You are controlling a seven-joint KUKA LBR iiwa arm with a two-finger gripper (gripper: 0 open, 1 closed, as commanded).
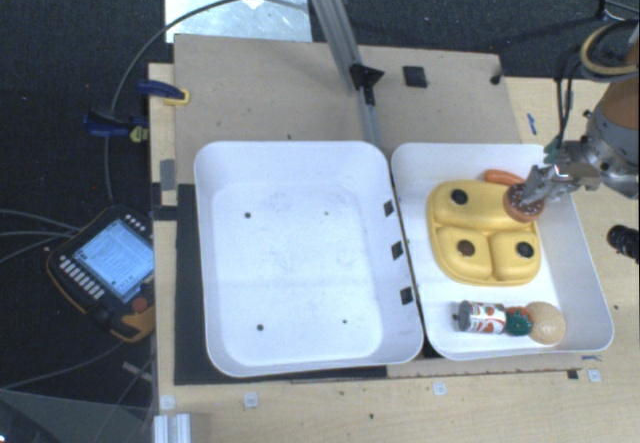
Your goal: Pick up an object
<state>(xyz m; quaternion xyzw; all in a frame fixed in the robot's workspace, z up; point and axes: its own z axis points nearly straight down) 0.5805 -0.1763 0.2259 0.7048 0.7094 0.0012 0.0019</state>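
No words, numbers or brand marks can be read. The small can (481,318) lying in the right bin (590,281), just below the yellow tray (485,231), wears a red and white label, too blurred to read. Left of the bins, the handheld controller's (105,271) lit screen is likewise unreadable.

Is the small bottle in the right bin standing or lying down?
Lying down: the small bottle rests on its side along the right bin's near wall.

Tray (485,231) in right bin (590,306)
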